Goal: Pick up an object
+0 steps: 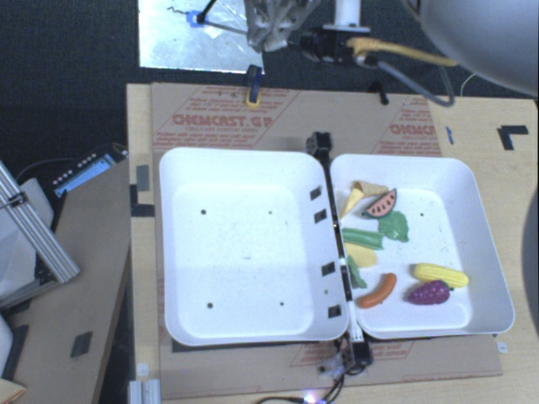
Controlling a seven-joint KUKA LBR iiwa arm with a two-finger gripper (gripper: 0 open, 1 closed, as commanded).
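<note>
Brown board (223,112) marked "CHEMCAST GP"

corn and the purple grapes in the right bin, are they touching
Touching. In the camera view the corn lies with its lower edge meeting the top of the purple grapes, with no white bin floor showing between them.

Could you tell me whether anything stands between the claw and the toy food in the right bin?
Nothing visible does. The claw hangs above the bench's far edge, and the toy food lies uncovered in the right bin, open from above.
</note>
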